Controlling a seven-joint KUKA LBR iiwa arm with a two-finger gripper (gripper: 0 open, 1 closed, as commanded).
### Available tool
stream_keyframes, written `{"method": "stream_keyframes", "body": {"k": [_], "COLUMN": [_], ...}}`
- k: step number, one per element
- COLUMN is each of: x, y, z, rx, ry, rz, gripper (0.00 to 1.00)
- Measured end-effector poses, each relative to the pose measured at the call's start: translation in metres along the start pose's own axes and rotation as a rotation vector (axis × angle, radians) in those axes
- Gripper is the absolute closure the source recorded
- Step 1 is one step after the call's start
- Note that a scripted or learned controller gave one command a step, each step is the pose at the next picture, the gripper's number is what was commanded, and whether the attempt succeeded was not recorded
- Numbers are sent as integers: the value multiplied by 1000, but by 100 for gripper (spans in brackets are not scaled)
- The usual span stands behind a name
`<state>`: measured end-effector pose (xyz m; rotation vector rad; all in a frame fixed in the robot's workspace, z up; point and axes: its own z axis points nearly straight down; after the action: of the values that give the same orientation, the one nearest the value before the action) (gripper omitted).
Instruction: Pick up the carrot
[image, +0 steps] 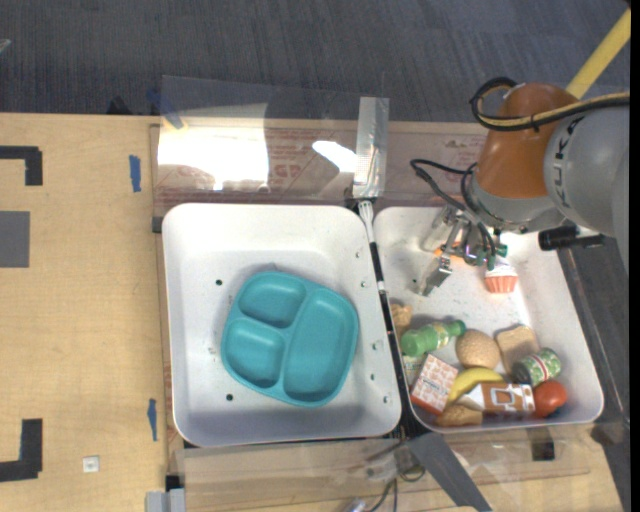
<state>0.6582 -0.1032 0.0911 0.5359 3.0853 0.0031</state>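
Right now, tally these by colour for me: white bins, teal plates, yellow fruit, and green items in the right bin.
White: 2, left bin and right bin
Teal: 1, plate
Yellow: 1, banana
Green: 2, green vegetable and green can
Total: 6

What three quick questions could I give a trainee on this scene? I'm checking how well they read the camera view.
1. Which side of the view has the plate? A) left B) right
2. True or false: the end effector is over the bin that holds the banana.
3. Fill in: the plate has ___ compartments.
Key: 1 A; 2 true; 3 three.
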Motion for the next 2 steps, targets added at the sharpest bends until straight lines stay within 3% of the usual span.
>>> {"method": "stream_keyframes", "body": {"k": [1, 2], "x": [8, -4], "y": [2, -103], "z": [3, 3], "rx": [2, 6], "ry": [3, 2], "rz": [260, 608], "gripper": [0, 0]}}
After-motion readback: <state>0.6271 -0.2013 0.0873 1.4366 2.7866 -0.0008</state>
